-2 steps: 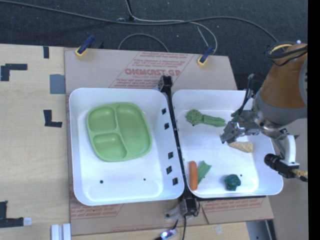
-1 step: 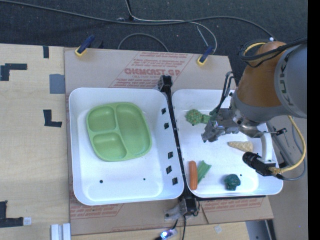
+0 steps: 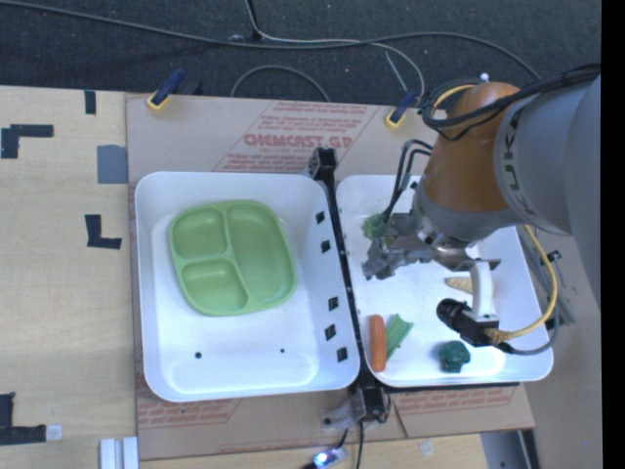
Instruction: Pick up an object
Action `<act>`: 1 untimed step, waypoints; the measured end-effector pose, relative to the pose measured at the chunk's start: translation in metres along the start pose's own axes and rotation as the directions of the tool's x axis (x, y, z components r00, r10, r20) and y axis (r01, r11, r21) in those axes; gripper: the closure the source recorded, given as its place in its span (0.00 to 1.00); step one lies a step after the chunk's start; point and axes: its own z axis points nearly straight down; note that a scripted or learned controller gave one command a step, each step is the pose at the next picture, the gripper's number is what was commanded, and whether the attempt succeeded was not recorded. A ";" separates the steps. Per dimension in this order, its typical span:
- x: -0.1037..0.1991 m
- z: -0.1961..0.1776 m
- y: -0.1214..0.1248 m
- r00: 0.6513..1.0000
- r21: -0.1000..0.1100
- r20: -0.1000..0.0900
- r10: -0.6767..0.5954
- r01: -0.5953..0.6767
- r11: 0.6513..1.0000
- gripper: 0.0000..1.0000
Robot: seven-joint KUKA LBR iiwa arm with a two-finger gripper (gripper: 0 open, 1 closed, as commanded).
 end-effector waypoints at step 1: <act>0.054 -0.015 -0.003 1.000 -0.002 -0.001 -0.003 0.003 1.000 1.00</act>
